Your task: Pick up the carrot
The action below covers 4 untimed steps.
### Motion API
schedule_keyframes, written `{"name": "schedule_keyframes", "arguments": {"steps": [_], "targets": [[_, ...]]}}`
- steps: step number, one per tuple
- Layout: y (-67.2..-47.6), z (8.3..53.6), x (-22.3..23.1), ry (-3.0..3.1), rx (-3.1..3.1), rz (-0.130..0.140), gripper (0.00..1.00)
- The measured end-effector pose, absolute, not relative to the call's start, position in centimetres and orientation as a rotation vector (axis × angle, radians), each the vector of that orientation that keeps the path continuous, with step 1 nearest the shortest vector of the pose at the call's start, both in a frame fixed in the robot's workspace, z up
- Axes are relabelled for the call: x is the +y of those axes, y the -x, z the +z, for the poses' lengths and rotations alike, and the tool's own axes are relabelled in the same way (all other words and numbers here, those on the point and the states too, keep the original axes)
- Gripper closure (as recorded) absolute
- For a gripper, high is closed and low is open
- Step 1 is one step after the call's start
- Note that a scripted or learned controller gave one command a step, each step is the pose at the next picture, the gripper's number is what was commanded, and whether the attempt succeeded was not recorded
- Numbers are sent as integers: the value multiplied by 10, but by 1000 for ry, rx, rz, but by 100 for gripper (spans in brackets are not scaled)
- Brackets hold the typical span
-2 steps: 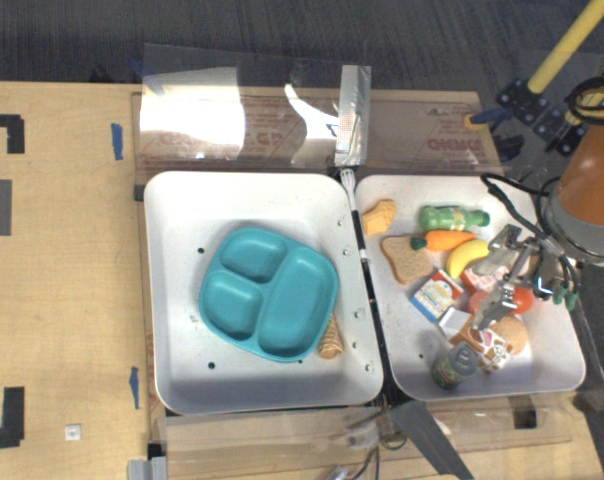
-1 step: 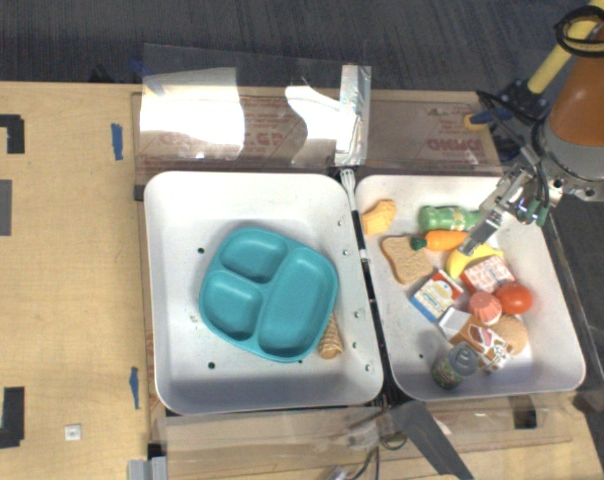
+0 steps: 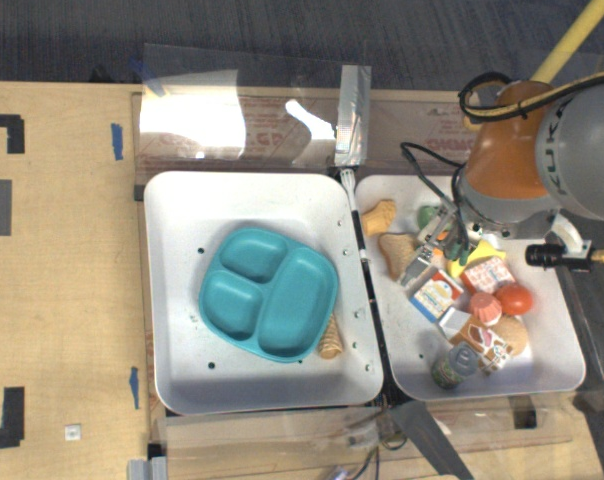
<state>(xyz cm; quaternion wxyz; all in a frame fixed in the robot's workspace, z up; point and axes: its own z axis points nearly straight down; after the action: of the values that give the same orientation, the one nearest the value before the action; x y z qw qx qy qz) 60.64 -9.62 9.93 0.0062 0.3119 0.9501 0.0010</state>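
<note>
1. While reaching into the right bin (image 3: 572, 368), hanging the gripper (image 3: 427, 256) low among piled toy foods.
2. Hiding the grip: cannot tell whether clenched or released.
3. Lying just beside the gripper, apparently the carrot (image 3: 444, 236), orange with green.
4. Resting in the left bin (image 3: 172, 218): a teal plate (image 3: 267, 293).

Carrot (image 3: 462, 251): orange, slim, largely hidden; lying aslant in right bin (image 3: 562, 368), amid heaped toy food; pose unclear.
</note>
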Motion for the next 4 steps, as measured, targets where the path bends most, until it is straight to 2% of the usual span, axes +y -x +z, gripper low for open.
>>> {"name": "schedule_keyframes", "arguments": {"steps": [1,2,3,4], "targets": [[-643,93,-98,-760,3030,3,0],[-646,107,-97,-753,3018,5,100],[-551,188,-78,-893,3004,3,100],[-529,241,15,-747,3043,7,100]]}}
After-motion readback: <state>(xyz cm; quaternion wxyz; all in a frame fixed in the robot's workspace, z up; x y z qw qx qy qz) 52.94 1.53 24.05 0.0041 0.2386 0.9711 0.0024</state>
